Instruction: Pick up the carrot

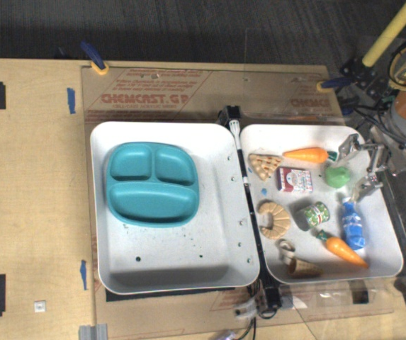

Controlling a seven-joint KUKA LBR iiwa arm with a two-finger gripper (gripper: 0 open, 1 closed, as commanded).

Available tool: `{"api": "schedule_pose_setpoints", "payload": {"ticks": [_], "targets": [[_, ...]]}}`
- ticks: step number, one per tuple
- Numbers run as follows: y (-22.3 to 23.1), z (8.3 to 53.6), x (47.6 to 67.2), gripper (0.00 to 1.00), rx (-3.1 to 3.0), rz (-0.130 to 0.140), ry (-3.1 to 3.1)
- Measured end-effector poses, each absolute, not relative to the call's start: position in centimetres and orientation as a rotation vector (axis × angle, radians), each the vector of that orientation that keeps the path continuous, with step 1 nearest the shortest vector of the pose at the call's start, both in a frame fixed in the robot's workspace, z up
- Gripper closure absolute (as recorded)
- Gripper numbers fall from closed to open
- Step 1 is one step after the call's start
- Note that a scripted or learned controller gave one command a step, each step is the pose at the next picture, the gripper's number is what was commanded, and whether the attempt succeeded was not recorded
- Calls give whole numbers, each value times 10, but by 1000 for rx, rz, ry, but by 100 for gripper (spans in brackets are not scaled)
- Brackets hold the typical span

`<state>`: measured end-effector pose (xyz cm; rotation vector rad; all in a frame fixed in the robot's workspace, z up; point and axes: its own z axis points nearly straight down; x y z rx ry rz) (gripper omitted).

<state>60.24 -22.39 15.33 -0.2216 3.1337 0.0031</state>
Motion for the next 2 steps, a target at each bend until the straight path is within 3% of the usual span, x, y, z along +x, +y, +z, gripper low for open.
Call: {"api": "schedule_pose_setpoints", "payload": {"ticks": [1,2], "targets": [[-214,118,644,0,-43,-3,3130],[-206,88,666,0,322,-2,3134]]}}
